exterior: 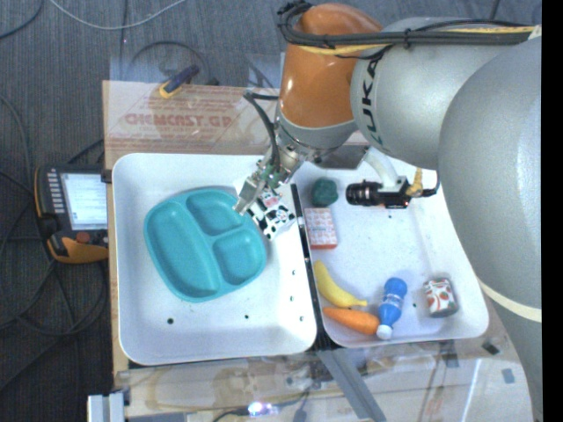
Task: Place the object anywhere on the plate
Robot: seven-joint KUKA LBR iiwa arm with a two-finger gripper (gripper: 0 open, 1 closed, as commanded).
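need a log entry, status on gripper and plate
Gripper over right rim of teal three-compartment plastic plate. Black-and-white patterned object just under it, beside the plate, grip unconfirmed. Nothing on plate. No obstruction between.

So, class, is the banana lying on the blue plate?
No, the banana lies in the right bin, beside the carrot, apart from the blue plate.

Teal sectioned plate (207,244), black-and-white patterned object (274,217) beside the pincer (249,195), yellow banana (338,287), orange carrot (350,319), blue-and-white bottle (391,306), dark green ball (325,192), white bins (132,323).
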